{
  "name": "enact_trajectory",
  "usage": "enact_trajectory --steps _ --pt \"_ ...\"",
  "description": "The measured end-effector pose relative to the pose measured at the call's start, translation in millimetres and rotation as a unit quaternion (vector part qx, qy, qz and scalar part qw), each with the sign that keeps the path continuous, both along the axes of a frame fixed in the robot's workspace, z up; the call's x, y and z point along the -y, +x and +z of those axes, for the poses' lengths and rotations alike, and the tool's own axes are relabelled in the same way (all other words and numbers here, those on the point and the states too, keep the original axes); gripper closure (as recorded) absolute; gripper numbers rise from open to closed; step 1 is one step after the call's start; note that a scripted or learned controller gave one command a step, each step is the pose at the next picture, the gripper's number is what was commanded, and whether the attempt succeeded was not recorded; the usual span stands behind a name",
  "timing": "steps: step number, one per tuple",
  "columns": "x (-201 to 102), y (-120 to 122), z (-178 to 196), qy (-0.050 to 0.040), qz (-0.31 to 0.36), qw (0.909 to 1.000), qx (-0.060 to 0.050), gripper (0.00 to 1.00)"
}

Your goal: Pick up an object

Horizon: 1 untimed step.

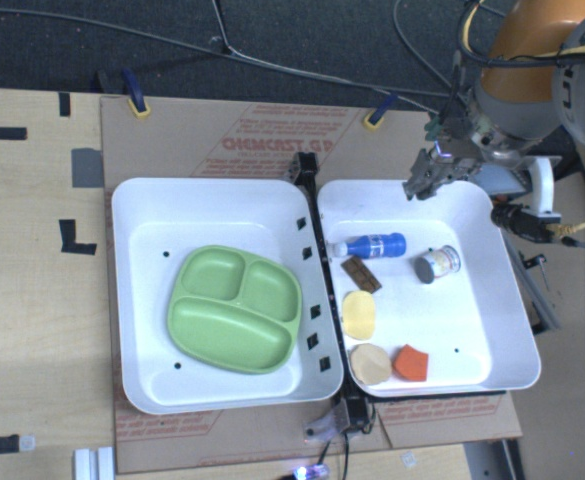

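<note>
The right bin (492,268) holds several small objects. A blue and white bottle (372,246) lies on its side near the bin's left wall. A brown bar (361,274) rests just below it. A grey and white can (437,264) lies to the right of the bottle. A yellow oval piece (360,314), a tan round piece (371,363) and an orange-red block (411,363) sit toward the front. My gripper (427,182) hangs over the bin's back edge, above and apart from all of them, with nothing seen between its fingers.
The left bin (137,268) holds a green divided plate (235,307). A black divider (315,258) runs between the two bins. Cables (272,63) cross the dark surface behind the bench. The orange-banded arm (532,28) looms at the top right.
</note>
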<state>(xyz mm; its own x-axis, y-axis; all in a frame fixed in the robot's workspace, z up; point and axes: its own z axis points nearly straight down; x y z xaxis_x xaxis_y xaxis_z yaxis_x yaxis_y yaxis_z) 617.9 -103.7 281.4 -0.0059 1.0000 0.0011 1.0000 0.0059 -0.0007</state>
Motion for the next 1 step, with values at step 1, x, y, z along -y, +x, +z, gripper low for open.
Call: enact_trajectory --steps 1 --pt "-51.5 -2.6 -16.2 -0.0001 0.0 1.0 -0.001 1.0"
